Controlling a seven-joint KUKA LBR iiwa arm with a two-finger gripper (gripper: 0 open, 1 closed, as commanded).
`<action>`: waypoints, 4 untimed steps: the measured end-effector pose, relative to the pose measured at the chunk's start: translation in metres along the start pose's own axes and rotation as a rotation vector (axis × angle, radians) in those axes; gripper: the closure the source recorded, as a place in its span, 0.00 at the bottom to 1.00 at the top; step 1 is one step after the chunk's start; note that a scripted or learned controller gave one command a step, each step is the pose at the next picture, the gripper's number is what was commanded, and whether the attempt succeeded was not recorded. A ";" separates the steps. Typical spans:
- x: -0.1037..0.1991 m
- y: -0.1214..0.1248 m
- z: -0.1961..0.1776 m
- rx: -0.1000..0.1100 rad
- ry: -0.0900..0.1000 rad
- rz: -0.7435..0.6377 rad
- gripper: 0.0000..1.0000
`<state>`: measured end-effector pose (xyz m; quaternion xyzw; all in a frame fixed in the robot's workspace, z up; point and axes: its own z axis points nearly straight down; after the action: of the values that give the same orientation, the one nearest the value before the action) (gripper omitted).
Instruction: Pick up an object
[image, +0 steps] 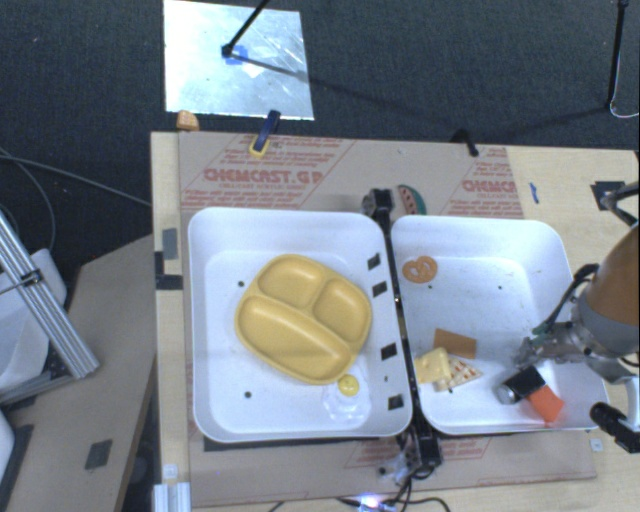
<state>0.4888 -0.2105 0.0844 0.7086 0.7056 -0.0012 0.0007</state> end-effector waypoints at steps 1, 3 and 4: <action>0.081 0.068 -0.018 -0.008 0.006 -0.017 1.00; 0.228 -0.001 -0.106 -0.011 0.009 -0.020 1.00; 0.258 -0.001 -0.179 -0.011 0.006 -0.014 1.00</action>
<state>0.4885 0.0482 0.2631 0.7037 0.7105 0.0047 0.0024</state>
